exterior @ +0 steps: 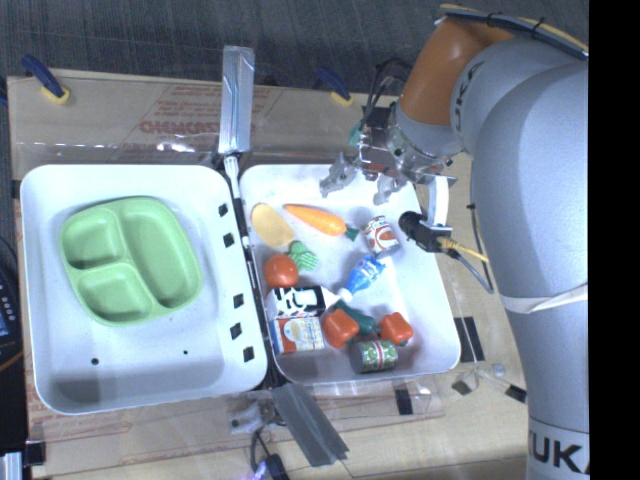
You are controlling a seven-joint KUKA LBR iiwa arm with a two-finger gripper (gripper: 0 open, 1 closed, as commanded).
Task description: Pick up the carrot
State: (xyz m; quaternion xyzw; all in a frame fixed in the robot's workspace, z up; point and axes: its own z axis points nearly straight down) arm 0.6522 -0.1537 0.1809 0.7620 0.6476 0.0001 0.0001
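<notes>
**Camera view: open gripper above the carrot**

I see my gripper [365,176] at the top of the right bin [440,308]. Its fingers are spread apart and hold nothing. Near it sit a red and white can [381,236], a blue bottle [364,275] and a yellow toy [271,225]. Just below and left of the gripper lies the carrot [316,218], not touching it.

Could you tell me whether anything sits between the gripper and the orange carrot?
Nothing visible does. The gripper hangs above the right white bin, and the orange carrot lies uncovered just below-left, with bare floor between.
</notes>
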